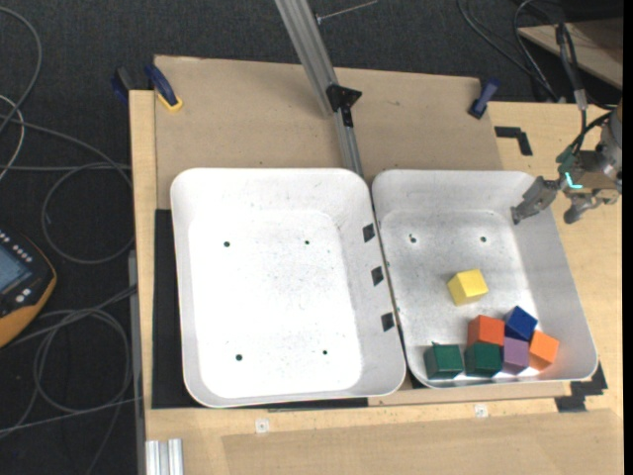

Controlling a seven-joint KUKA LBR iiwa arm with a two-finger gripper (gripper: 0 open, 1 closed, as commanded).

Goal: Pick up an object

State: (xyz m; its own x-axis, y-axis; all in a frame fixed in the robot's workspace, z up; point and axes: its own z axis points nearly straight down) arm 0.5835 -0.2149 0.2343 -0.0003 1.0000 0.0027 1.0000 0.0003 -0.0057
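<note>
I see two shallow white bins side by side on the bench. The left bin (267,285) fills the centre-left of the frame. The right bin (425,206) holds all the blocks in its lower part: a yellow cube (468,286) sits alone near the middle, turned slightly so its edges run at a slant to the bin walls. Below it, toward the lower right corner, a cluster lies packed together: two green cubes (463,360), an orange-red cube (485,330), a blue cube (520,322), a purple cube (516,352) and an orange cube (543,346), touching one another.

My gripper (554,204) hangs at the right edge of the frame, over the upper right rim of the right bin, well apart from the blocks. Its two fingers stand spread, with nothing between them.
</note>
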